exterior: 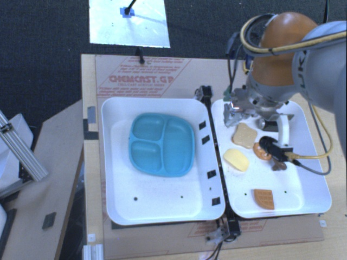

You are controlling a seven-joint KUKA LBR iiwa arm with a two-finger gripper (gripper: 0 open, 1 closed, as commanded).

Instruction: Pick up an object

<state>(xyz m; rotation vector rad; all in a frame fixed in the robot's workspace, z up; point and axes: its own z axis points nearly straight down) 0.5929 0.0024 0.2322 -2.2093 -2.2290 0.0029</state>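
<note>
In the camera view, we are looking down on the wooden table (65,145) with two shallow white bins side by side. The left white bin (116,199) is carrying a light blue plastic plate with three compartments (161,144). The right white bin (309,194) is carrying the small food-like pieces we might pick: a pale tan bread-shaped slice (244,135), a soft yellow rounded block (236,160) just below it, a brown waffle-like square (264,198) near the front wall, and a round orange-brown piece (261,153) partly hidden behind black hardware. The grey arm with the orange band (282,42) is reaching in from the right, and its gripper (238,112) is hanging over the back-left part of the right bin, just above the tan slice. We cannot tell whether the fingers are spread or pressed together, because the wrist is covering them, and we see nothing held.

We judge that the descent is the step in hand. To do it well, we are aiming to centre the fingers over one piece, most likely the tan slice, straddling its narrow sides. We are keeping clear of the yellow block just beside it and of the divider between the bins, so nothing is getting nudged away.
</note>
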